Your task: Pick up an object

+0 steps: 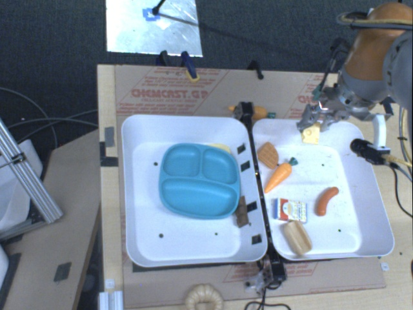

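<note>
We are seeing a small pale yellow wedge, a toy cheese piece (311,135), sitting just under the tip of the gripper (314,119) above the far edge of the right bin (368,199). It is touching or nearly touching the fingers, and we cannot tell whether they are clamping it. Lying loose on the right bin's floor, we are also seeing a tan cookie (268,154), an orange carrot (279,175) with a green top lying at a slant, a red sausage (326,201), a small white carton (288,210) and a tan bread roll (297,237) near the front edge.
</note>
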Available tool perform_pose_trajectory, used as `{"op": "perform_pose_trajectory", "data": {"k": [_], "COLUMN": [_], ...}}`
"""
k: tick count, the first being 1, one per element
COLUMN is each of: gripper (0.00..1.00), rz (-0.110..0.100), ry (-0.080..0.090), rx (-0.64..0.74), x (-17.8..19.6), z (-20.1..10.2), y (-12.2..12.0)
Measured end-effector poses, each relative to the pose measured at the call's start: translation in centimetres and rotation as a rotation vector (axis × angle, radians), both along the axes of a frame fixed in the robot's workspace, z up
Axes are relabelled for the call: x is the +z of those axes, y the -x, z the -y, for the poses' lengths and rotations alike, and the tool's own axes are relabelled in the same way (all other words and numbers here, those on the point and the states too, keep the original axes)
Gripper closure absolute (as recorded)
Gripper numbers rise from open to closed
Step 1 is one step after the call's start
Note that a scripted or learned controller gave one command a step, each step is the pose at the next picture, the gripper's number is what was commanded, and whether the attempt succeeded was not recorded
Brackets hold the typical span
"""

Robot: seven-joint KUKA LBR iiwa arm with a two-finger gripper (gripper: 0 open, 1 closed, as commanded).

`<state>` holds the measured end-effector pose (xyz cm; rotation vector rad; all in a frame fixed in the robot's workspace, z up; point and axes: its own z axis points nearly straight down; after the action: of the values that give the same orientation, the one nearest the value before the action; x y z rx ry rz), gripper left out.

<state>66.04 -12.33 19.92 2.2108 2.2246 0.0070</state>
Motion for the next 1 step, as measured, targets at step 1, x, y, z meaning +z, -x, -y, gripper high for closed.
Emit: {"op": "perform_pose_trajectory", "data": {"k": [1], "gripper": [1.0], "rz": [-0.001], "ry": [0.0], "rx": [0.001], "x": [2.76], "z": [-0.01], "y": [-0.14]}}
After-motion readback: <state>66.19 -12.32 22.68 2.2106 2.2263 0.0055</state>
